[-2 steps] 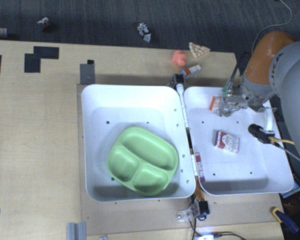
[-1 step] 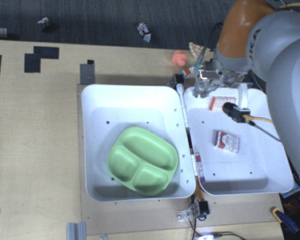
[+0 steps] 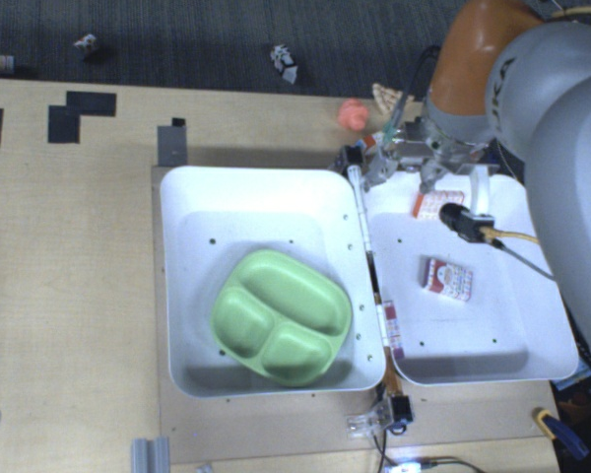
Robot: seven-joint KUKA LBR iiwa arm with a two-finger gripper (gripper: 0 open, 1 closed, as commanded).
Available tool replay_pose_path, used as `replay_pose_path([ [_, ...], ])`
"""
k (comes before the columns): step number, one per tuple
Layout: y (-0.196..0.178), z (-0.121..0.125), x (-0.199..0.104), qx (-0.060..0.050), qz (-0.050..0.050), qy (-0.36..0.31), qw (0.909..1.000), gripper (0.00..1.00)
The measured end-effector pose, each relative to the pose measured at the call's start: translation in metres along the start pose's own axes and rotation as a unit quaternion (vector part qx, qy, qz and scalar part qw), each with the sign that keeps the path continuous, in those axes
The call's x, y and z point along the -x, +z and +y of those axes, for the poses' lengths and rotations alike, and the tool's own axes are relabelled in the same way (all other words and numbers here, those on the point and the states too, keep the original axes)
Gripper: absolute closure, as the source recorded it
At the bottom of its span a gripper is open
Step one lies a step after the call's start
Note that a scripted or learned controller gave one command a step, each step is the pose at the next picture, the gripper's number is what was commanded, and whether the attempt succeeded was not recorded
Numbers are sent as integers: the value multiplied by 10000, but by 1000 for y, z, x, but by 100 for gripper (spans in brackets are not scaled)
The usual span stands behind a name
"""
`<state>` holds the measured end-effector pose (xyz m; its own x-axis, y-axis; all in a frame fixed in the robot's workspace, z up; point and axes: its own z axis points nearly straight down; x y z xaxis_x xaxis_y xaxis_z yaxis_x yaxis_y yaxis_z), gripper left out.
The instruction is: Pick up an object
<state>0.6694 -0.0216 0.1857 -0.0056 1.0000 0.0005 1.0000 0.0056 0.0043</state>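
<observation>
A green divided plate (image 3: pixel 281 315) lies tilted in the left bin (image 3: pixel 192 215). In the right bin (image 3: pixel 532 353) a small red and white box (image 3: pixel 446 278) lies flat near the middle. A second red and white packet (image 3: pixel 434 205) lies near the back, just below the gripper. The gripper (image 3: pixel 404 170) hangs over the back left corner of the right bin, close to the divider between the bins. Its two grey fingers stand apart with nothing between them. A black plug on a yellow cable (image 3: pixel 465 221) hangs off the wrist over the right bin.
The grey arm with its orange band (image 3: pixel 478 42) covers the right bin's back right part. A pink ball (image 3: pixel 353 114) and a beige scrap (image 3: pixel 387 98) lie on the bench behind the bins. Black tape patches (image 3: pixel 79 114) mark the bench at the far left.
</observation>
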Motion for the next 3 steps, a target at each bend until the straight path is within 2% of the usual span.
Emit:
replay_pose_path([
  [1, 39, -51, 72, -13, -9, 17, 10000, 0],
  [2, 99, -91, 73, 14, -7, 18, 10000, 0],
  [3, 87, -89, 72, 49, -7, 13, 10000, 100],
])
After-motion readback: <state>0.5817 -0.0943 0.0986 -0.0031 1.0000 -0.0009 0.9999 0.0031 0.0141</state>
